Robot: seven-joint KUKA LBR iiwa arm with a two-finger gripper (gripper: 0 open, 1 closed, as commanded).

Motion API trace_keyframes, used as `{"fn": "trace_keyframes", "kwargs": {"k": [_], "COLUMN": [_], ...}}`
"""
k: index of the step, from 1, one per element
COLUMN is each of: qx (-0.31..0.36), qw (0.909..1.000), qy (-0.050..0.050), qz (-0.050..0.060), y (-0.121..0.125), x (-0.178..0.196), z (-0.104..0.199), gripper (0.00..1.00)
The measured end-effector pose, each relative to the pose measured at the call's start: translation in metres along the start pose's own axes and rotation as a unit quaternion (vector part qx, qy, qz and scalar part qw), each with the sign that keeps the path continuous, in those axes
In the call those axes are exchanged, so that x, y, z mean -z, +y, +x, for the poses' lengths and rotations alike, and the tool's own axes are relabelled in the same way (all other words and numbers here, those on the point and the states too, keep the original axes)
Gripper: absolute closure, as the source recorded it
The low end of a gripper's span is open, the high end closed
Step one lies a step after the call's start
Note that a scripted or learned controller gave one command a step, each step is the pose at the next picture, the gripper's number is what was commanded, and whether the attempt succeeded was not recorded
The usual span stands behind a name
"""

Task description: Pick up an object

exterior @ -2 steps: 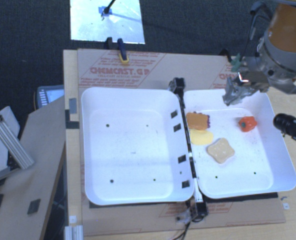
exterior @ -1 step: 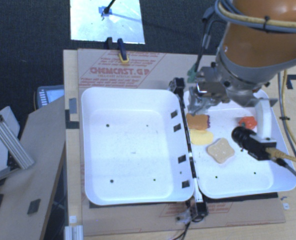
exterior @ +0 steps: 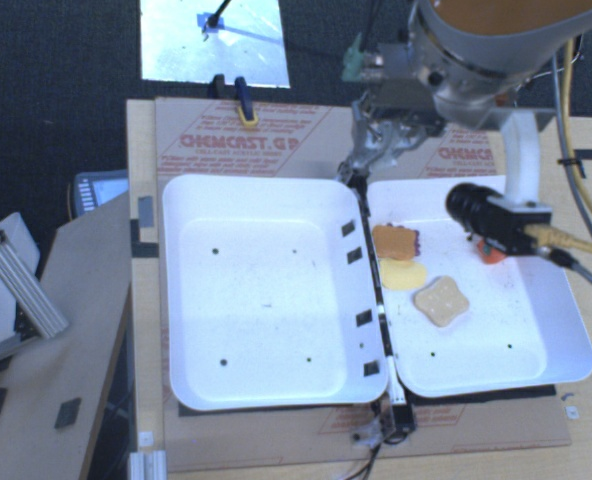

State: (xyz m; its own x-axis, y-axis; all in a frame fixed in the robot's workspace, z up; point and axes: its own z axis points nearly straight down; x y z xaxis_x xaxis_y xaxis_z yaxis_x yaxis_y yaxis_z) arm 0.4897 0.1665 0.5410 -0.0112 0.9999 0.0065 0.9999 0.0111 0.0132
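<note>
- The gripper (exterior: 359,171) hangs at the far end of the bench, just over the place where the rims of the two bins meet. From where I stand I cannot tell whether it is released or clenched, and I see no object in it.
- The things to pick up all lie in the right bin (exterior: 568,366). A toy toast slice (exterior: 441,301) is there, with a flat yellow piece (exterior: 404,275) just beside it. A brown piece with a purple edge (exterior: 396,240) touches the yellow one, and a small red thing (exterior: 490,256) is half hidden further right.
- The left bin (exterior: 266,298) offers nothing to pick, so a descent on that side would probably close on air.
- If the gripper goes straight down from here, I think it meets the double rim (exterior: 373,280) and not an object. It could knock or shift the bins.
- The brown piece and the yellow piece lie close against the inner wall. A grasp there may have too little room on the wall side and could jam against it.
- These two pieces overlap, so one may drag the other or slip away.
- All the pieces look flat and low. I judge that a grasp that stops too high will miss them, and one that goes too low will scrape the floor of the bin.
- The toast slice lies more in the open and seems to me the safest choice.
</note>
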Motion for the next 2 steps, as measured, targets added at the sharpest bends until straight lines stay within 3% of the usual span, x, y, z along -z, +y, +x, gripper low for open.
{"fn": "trace_keyframes", "kwargs": {"k": [1, 2], "qx": [-0.001, -0.003], "qw": [1.0000, 1.0000], "qy": [-0.002, -0.003], "qz": [0.004, 0.006], "y": [0.0880, 0.0850], "x": [-0.0085, -0.0079], "z": [0.0706, 0.0670], "gripper": [1.00, 0.00]}}
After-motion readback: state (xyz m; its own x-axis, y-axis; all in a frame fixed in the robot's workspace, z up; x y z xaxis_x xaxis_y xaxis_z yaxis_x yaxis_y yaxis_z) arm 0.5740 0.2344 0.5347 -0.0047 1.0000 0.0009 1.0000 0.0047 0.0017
